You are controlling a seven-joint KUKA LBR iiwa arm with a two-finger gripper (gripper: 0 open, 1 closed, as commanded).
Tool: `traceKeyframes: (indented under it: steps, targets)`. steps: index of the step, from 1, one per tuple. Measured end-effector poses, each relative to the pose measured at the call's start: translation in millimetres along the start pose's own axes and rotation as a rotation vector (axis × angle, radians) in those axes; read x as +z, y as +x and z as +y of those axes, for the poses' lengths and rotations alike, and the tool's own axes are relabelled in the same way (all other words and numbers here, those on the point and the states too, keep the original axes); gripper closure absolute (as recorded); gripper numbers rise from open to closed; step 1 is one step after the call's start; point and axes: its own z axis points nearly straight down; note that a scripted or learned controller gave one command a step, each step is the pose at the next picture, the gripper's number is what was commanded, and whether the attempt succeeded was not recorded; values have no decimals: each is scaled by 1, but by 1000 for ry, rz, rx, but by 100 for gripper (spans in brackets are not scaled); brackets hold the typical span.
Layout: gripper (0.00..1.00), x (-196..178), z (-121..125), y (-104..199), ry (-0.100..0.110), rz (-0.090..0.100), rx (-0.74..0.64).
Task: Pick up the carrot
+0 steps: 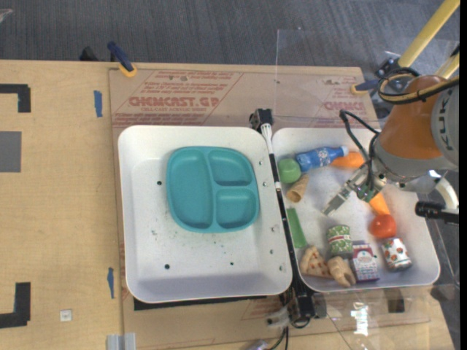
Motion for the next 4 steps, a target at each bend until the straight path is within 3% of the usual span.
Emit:
traceKeyframes:
  steps: [1,2,3,4]
  targets:
    - [0,0,-63,-11,-2,9,263]
    - [0,1,-30,-34,0,28,583]
    - [0,0,-38,-37,-3,36,404]
    - [0,1,-42,-39,-3,29,236]
